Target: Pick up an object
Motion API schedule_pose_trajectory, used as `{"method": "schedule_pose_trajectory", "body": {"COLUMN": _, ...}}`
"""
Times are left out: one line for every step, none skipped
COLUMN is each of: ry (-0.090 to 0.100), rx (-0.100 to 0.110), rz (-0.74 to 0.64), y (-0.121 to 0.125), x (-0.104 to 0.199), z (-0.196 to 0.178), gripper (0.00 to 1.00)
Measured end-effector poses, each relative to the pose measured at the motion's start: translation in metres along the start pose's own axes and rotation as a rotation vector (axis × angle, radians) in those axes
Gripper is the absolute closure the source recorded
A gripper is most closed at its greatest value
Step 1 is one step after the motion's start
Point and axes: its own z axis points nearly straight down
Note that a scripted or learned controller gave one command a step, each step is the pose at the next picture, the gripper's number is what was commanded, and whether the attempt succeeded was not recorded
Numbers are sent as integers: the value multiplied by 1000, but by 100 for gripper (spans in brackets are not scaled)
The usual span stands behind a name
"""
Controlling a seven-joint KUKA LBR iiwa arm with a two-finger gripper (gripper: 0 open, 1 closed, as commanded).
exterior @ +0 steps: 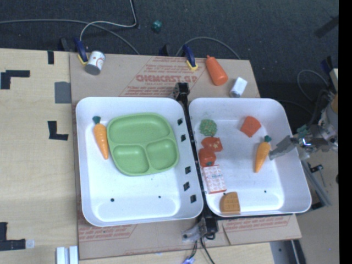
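The right bin (275, 194) holds an orange carrot (262, 154) near its right wall and a red-orange block (250, 126) behind it. Also in it are a green round piece (208, 127), two red pieces (209, 150), a red-and-white packet (214, 179) and a brown bread-like piece (230, 202). My gripper (281, 147) reaches in over the right bin's right rim, just right of the carrot's top. Nothing is seen held in it. The left bin (132, 205) holds a green divided plate (144, 143) and a second carrot (100, 138).
Behind the bins on the cardboard lie an orange bottle-shaped toy (216, 70), a small white cube (238, 86) and a white can (94, 62). Blue clamps (191, 61) and cables sit along the back edge. A black divider (188, 147) separates the bins.
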Motion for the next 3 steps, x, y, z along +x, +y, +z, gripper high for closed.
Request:
{"method": "schedule_pose_trajectory", "body": {"ry": 1, "rx": 1, "rz": -1, "y": 49, "x": 5, "z": 73, "gripper": 0}}
{"method": "schedule_pose_trajectory", "body": {"ry": -2, "rx": -5, "rz": 0, "y": 83, "x": 9, "z": 155, "gripper": 0}}
{"method": "schedule_pose_trajectory", "body": {"ry": -5, "rx": -8, "rz": -1, "y": 84, "x": 8, "z": 144, "gripper": 100}}
